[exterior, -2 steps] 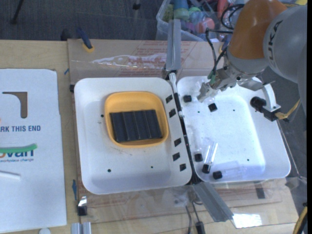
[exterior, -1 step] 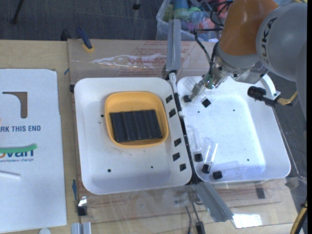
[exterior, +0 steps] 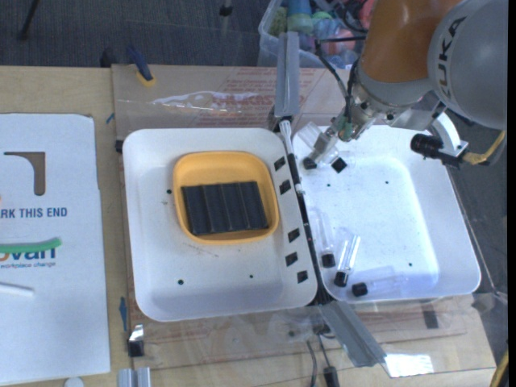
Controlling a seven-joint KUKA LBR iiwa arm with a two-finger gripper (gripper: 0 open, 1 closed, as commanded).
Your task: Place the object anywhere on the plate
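The gripper (exterior: 322,147) hangs over the far-left corner of the right bin (exterior: 419,216), close to the divider (exterior: 297,208) between the 2 bins. Whether its tips are spread or pressed together cannot be told at this size, and nothing shows between them. Above it, the orange band (exterior: 407,22) and grey arm (exterior: 484,47) slant in from the upper right, covering that bin's far-right corner.

In the right bin, clear tubes with black caps (exterior: 343,256) lie loose near the front-left edge, just beside the divider; they sit well apart from the gripper. The middle and right of that bin's floor are bare white, giving open room toward its right rim.

The left bin (exterior: 153,272) holds the yellow plate (exterior: 226,168), set toward the bin's far-right part, its right rim near the divider. A dark ribbed block (exterior: 224,208) lies flat on the plate and covers most of its floor, leaving a bare yellow strip along the far edge. White floor stays open in front and to the left of the plate.

A white printed sheet (exterior: 48,240) lies on the bench left of the bins.
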